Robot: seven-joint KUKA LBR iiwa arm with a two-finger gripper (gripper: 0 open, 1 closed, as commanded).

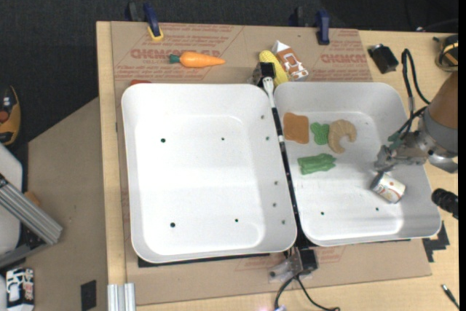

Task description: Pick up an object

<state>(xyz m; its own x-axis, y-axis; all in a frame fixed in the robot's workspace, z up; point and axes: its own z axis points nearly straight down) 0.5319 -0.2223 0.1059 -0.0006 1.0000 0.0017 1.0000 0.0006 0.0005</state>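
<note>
The can (389,188) lies on its side in the lower right of the frame, on the floor of the right bin (349,218) near its right wall. It is a small white cylinder with a red-orange band, and it looks light and stiff. I judge that its smooth round wall can slip or roll away, so the best hold is across the middle of its body, with the fingers on two opposite sides, not on the ends.

The gripper (393,156) stands just above the can in the picture, at the right wall of the bin. How wide it is open I cannot tell, because the wrist hides much of it, and nothing is seen in its grasp.

Toward the centre of the frame, in the same bin, lie a green piece (317,164), a tan crescent (341,134), a small green piece (320,132) and a brown slice (295,127); these look like toy foods. The left bin (138,156) takes the centre left. A carrot (198,60) lies on the bench at upper centre.
</note>
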